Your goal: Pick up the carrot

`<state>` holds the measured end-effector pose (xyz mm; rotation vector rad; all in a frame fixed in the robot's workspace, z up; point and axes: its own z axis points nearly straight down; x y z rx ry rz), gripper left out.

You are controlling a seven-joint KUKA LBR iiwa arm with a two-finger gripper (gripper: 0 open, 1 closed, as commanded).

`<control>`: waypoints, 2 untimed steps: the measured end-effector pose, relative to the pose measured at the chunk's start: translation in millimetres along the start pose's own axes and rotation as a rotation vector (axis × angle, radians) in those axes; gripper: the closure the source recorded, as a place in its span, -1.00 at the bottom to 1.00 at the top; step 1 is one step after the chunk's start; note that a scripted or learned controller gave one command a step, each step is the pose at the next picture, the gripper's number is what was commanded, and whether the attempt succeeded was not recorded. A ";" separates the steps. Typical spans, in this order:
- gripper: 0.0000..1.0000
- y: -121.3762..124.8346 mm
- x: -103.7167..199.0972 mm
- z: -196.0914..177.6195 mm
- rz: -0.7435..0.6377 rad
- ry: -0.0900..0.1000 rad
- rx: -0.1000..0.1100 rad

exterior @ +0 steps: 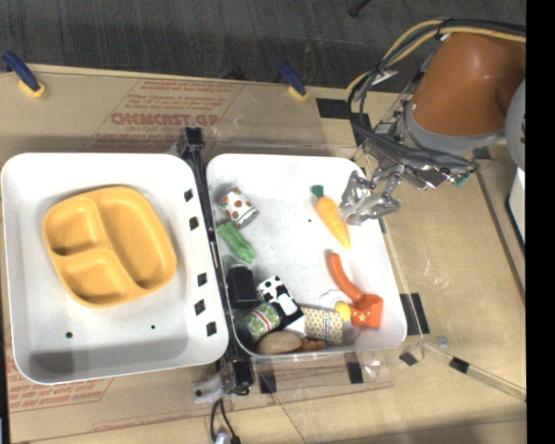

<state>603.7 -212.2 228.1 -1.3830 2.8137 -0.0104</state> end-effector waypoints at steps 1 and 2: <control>1.00 84.4 -12.6 88.9 0.129 0.004 -0.015; 1.00 41.1 12.2 23.4 -0.299 -0.001 -0.003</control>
